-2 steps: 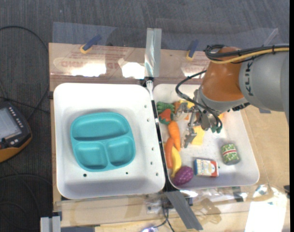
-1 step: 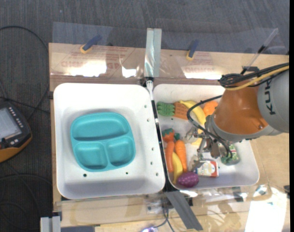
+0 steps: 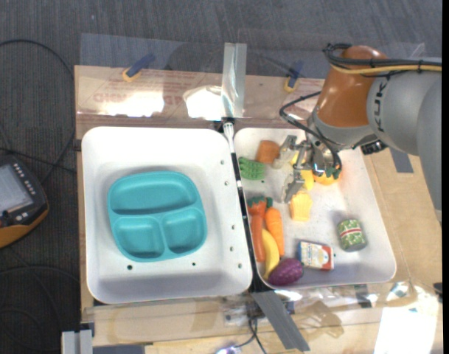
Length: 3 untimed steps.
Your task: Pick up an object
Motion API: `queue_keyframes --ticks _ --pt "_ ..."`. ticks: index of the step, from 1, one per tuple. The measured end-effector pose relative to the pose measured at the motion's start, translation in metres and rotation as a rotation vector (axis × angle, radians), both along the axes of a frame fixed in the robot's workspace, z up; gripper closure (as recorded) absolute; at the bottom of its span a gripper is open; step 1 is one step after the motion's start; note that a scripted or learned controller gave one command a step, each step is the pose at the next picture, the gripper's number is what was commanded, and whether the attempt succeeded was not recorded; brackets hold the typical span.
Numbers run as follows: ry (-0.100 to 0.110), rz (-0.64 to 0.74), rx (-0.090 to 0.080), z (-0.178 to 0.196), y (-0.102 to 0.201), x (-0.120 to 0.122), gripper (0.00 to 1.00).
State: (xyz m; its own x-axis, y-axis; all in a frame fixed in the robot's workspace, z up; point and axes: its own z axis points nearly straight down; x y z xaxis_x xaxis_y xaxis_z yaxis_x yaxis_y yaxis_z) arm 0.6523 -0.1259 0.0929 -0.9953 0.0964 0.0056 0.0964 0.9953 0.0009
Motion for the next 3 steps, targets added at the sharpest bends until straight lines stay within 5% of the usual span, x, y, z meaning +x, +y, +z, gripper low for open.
queue_keyframes --ticks 1,2,3 --pt "-0.018 -0.051 -0.003 -0.002 0.023 -0.074 0.0" --pt "-0.004 -0.082 -0.002 -0.001 0.021 -0.007 0.0" --pt "-0.017 -0.07 -0.005 -0.002 0.02 -0.088 0.0"
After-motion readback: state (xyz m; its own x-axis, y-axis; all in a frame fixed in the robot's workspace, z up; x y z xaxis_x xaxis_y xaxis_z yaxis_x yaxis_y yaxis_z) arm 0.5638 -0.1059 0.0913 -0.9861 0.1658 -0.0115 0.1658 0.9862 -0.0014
